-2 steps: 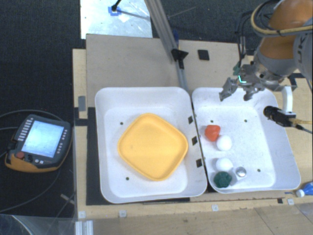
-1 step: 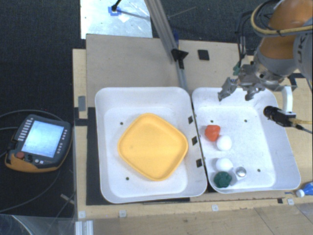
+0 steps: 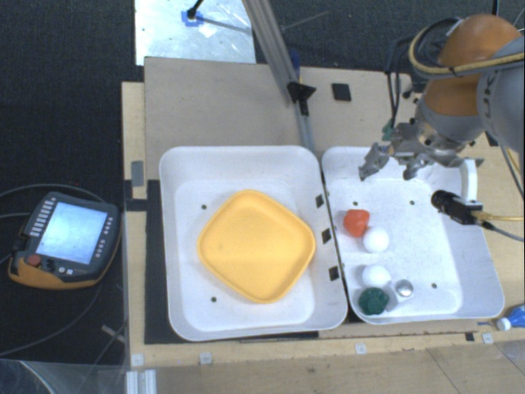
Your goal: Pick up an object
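The claw [image 3: 390,164] hangs over the far end of the right bin [image 3: 472,290], its two fingers spread apart with nothing between them. Nearer than the claw, in the same bin, lies a red object [image 3: 356,222], touching a white ball [image 3: 376,240] just beyond it. Nearer still sit a second white ball [image 3: 376,275], a dark green object [image 3: 375,300] and a small silver piece [image 3: 403,288]. Left of the right bin, the left bin [image 3: 180,220] holds a yellow plate [image 3: 256,245] on the worktop [image 3: 221,97].
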